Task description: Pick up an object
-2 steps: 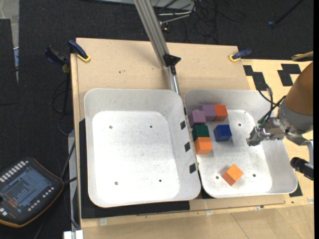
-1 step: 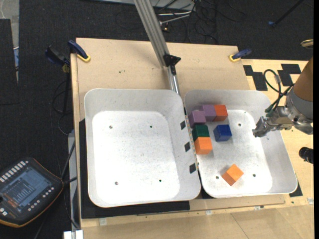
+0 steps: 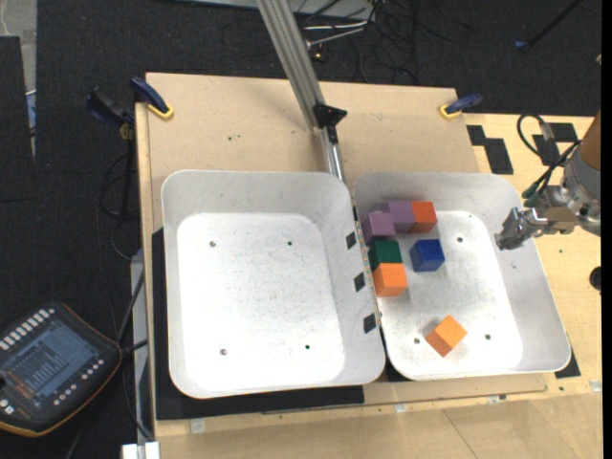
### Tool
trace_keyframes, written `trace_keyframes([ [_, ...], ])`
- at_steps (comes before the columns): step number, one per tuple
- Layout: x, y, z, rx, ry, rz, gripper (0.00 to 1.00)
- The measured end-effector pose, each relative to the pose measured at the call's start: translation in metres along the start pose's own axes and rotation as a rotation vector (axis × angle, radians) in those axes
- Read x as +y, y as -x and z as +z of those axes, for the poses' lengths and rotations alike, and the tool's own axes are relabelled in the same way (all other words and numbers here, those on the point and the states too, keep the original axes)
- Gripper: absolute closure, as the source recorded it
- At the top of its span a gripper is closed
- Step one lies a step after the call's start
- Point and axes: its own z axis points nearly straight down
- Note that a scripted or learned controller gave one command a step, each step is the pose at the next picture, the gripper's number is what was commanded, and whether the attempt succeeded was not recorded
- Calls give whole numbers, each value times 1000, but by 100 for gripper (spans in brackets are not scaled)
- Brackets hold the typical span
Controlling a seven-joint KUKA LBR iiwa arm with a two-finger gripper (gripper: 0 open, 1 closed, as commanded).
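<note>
Camera view, right bin (image 3: 535, 285) with coloured blocks (image 3: 402, 242), pincer (image 3: 510, 232) state unclear

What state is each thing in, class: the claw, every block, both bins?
Claw: over right bin's right edge, nothing seen between its fingers.
Purple block: lying against orange block.
Green block: touching orange block below.
Blue block: lying apart.
Lone orange block: lying apart, turned.
Right bin: holds all blocks.
Left bin: flat.

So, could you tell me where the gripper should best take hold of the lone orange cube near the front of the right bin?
Probably from straight above, closing on two opposite side faces of the orange cube. It sits turned relative to the right bin walls, apart from the other blocks, so the gripper would need rotating to match.
</note>
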Motion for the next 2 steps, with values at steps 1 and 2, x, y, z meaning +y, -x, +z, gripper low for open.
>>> trace_keyframes([
  [1,18,-57,-9,4,-3,-5,100],
  [2,35,-113,-17,4,-4,-5,100],
])
